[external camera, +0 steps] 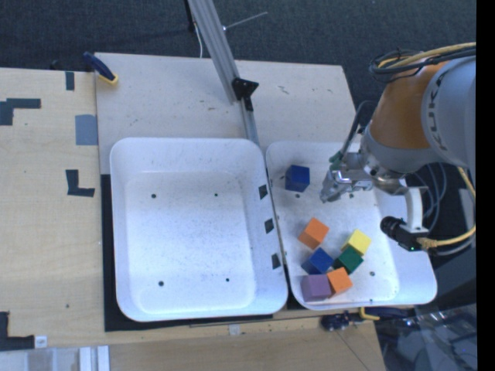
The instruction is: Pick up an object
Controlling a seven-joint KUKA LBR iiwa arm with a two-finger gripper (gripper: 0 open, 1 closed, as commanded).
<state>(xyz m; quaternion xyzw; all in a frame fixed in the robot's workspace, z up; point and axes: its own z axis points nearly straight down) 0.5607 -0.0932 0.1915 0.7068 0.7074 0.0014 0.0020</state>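
Note:
In the right bin (387, 284) lie several small blocks. A dark blue cube (297, 178) sits alone near the bin's upper left. Lower down cluster an orange block (314, 232), a blue block (318, 261), a yellow block (358, 243), a green block (349, 260), a purple block (315, 287) and a small orange block (339, 280). My gripper (334, 190) hangs over the upper middle of this bin, to the right of the dark blue cube and above the orange block. Nothing shows between its fingertips.
The left bin (124, 168) lies beside the right one, sharing a raised rim in the middle. A grey metal bar (219, 45) slants down from the top to the bins' junction. Cables (433, 238) trail at the far right by the arm.

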